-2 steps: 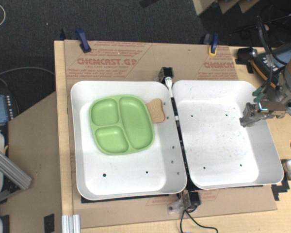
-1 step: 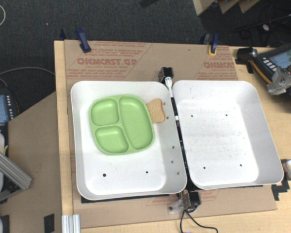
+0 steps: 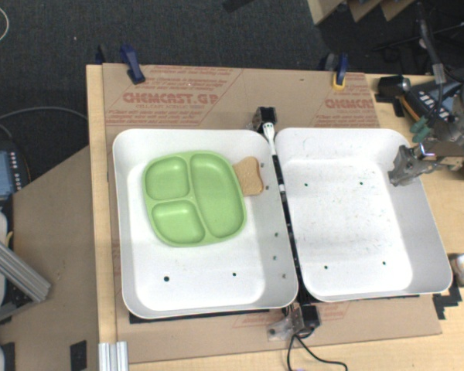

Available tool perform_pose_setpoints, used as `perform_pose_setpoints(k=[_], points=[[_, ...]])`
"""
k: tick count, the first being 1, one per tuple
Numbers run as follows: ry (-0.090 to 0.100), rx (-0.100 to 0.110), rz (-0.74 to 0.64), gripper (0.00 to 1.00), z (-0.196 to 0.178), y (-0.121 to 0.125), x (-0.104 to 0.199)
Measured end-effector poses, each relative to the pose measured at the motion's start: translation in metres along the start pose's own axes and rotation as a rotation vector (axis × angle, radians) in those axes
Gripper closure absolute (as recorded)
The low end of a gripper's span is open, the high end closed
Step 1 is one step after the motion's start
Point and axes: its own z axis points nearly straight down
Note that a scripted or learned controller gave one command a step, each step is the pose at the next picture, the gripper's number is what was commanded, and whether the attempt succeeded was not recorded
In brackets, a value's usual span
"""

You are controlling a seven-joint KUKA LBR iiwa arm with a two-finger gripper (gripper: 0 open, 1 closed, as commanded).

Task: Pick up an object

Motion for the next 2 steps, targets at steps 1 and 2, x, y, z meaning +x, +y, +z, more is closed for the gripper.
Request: perform_pose_setpoints(k=[1,2], points=[[0.001,0.002,-0.003,1.00,0.059,-0.017,0.063],[0.001,-0.002,-0.008,1.00,0.070,-0.016,0.153]])
